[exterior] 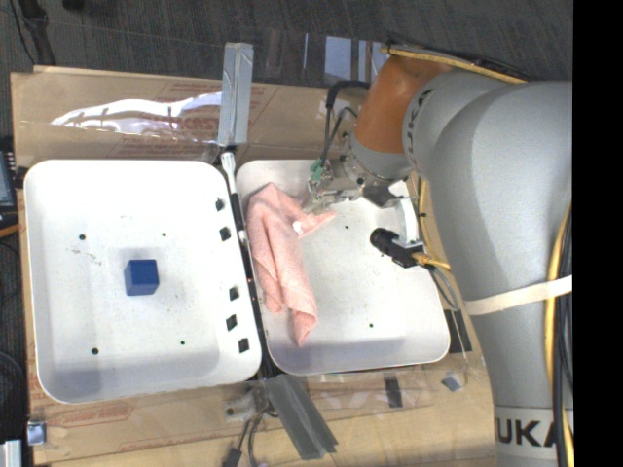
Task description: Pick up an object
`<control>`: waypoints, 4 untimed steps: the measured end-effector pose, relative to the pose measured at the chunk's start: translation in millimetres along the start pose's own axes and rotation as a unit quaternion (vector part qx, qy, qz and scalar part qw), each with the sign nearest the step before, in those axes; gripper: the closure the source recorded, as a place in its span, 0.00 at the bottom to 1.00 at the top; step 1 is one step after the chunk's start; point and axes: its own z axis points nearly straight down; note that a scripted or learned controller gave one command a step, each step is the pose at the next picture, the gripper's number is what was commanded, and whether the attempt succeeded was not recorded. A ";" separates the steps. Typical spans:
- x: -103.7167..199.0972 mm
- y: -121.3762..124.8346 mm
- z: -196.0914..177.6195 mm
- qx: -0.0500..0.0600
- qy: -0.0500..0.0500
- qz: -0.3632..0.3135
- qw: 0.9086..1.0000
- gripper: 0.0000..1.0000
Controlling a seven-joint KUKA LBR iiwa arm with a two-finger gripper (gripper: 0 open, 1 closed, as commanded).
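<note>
The grey arm with its orange band [389, 95] reaches in from the right and bends down over the far left part of the right shallow white bin [389, 343]. Its two-finger gripper [326, 195] sits low at the upper right edge of a crumpled pink cloth [280, 261], touching or just above a raised fold. Whether the claw is clenched or released cannot be told from this slant. The cloth lies along the left side of the right bin, running from far to near. A small blue cube [142, 276] rests in the left shallow white bin [58, 358], well apart from the gripper.
</note>
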 end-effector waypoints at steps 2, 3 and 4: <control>6.1 -16.8 11.9 0.002 0.001 -0.033 0.999 0.00; 6.9 -16.4 1.9 0.003 0.001 -0.035 0.999 1.00; 7.8 -16.1 -7.8 0.004 0.001 -0.037 0.999 1.00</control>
